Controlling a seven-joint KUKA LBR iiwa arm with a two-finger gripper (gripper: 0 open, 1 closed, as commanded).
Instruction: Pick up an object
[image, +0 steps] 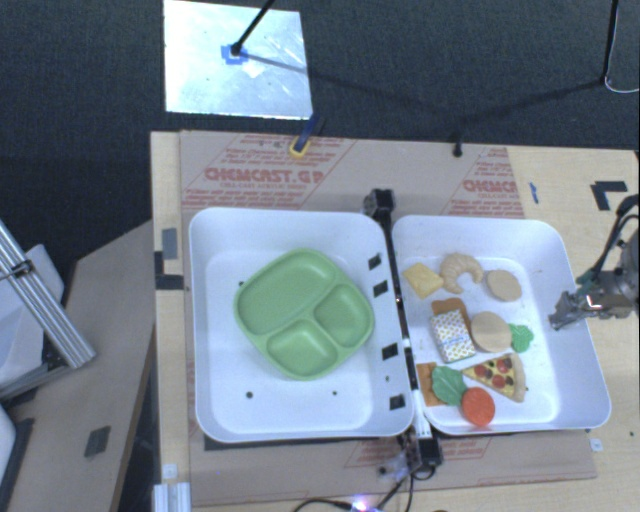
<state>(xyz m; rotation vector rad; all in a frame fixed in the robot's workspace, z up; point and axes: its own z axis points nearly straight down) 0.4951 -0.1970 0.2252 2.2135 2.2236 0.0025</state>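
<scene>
Overhead, two white bins (300, 225) on a cardboard-covered bench (420, 165), dark carpet (80, 100) around, gripper (562, 312) state unclear.

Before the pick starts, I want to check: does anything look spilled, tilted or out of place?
Nothing stands out. The green plate lies flat in the left bin, and the toy foods sit together inside the right bin, none spilled over the rim.

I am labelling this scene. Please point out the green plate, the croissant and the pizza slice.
green plate (262, 290): camera view, bare upper-left compartment.
croissant (462, 266): camera view, middle of its curved body.
pizza slice (498, 376): camera view, centre of its topping.
</scene>
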